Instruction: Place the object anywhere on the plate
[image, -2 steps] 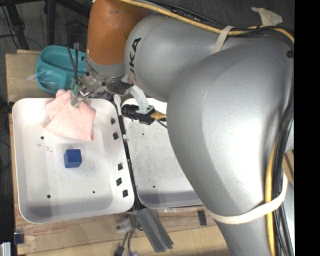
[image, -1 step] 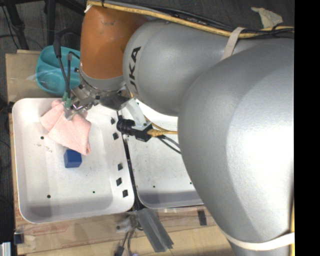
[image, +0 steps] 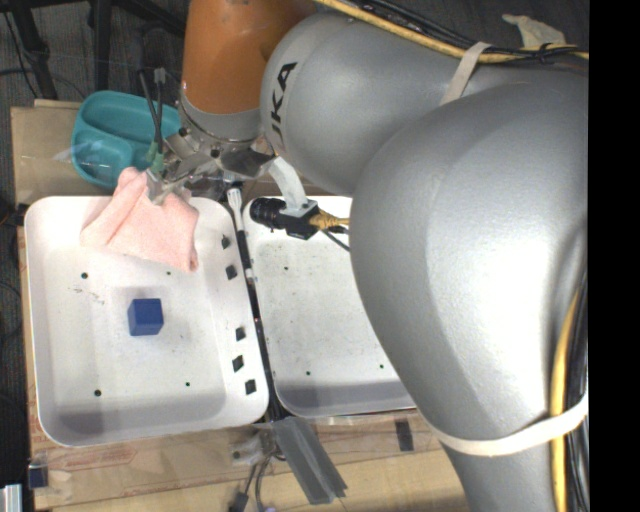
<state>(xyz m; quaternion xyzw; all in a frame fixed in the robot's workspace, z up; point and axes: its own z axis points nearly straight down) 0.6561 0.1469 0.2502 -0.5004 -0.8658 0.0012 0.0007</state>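
A pink cloth (image: 145, 228) is bunched up at the back of the left bin (image: 60, 400). Its top corner rises to a peak between the fingers of my gripper (image: 160, 183), which is shut on that corner, while the rest of the cloth drapes down toward the bin floor. The teal plate (image: 108, 138) sits just behind the left bin's back rim, up and to the left of the gripper. The orange wrist band is directly above the gripper.
A small blue cube (image: 146, 316) rests on the floor of the left bin, in front of the cloth. The right bin (image: 320, 380) is largely covered by the grey arm. A black and brass fitting (image: 290, 217) juts out near the divider between the bins.
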